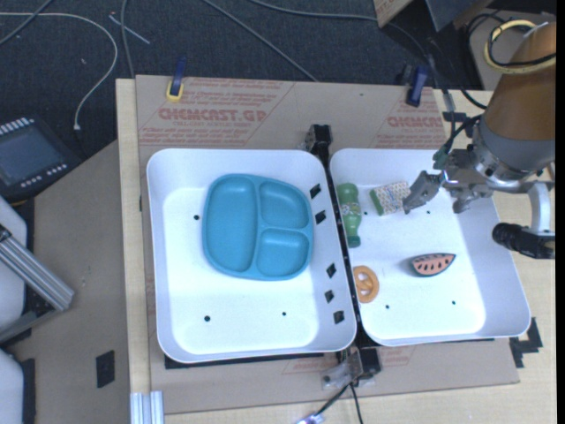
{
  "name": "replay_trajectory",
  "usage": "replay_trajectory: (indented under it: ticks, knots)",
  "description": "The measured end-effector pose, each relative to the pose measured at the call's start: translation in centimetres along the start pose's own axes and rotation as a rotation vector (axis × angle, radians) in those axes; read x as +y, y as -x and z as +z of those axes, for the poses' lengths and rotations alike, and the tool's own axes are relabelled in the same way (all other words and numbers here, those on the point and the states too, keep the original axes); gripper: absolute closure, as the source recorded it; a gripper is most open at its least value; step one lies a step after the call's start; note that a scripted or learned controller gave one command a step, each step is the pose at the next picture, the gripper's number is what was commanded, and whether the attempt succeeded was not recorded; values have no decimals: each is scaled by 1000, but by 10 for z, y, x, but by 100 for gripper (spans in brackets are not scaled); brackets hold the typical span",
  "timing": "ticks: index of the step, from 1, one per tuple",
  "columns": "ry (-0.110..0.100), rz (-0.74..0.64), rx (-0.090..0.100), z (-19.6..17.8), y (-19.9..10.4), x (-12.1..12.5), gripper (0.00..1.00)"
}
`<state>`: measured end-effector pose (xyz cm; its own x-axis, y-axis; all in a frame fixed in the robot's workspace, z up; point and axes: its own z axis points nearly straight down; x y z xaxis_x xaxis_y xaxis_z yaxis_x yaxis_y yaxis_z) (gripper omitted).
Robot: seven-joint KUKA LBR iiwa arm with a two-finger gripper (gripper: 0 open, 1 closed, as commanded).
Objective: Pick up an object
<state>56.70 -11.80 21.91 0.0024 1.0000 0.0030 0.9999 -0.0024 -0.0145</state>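
Two white bins sit side by side on a cardboard-topped surface (132, 237). The left bin (177, 307) holds a blue divided plate (258, 226), set a little toward its far side. A row of small black clips (332, 272) runs along the seam where the two bins meet. At the far edge of the surface are two clamps, one on the left (177, 85) and one on the right (415, 85), and loose cables (88, 34) trail over the dark floor beyond.

The things to pick all lie in the right bin (494, 299). A green bottle (351, 215) lies against the left wall, its length running near to far. Just to its right, toward the far side, is a small patterned packet (388, 197). A pretzel (365, 283) lies near the left wall at the near side. A watermelon slice (433, 264) sits mid-bin, well apart from the rest, with bare floor all round it and nothing in the way from above.

The claw (435, 203) hangs over the far part of the right bin, just beyond the slice. Its fingers are spread wide with only white bin floor between them, so it grips nothing. The left finger (418, 194) ends just beside the packet's right end (whether it touches is not clear from this slant).
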Motion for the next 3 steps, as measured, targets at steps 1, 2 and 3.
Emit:
replay_trajectory:
  ticks: [1, 2, 3]
  knots:
    - [13, -3, -2, -7, 0, 3, 0]
    - [8, -3, -1, 38, -6, 8, 0]
    - [7, -3, 0, 99, -11, 14, 0]
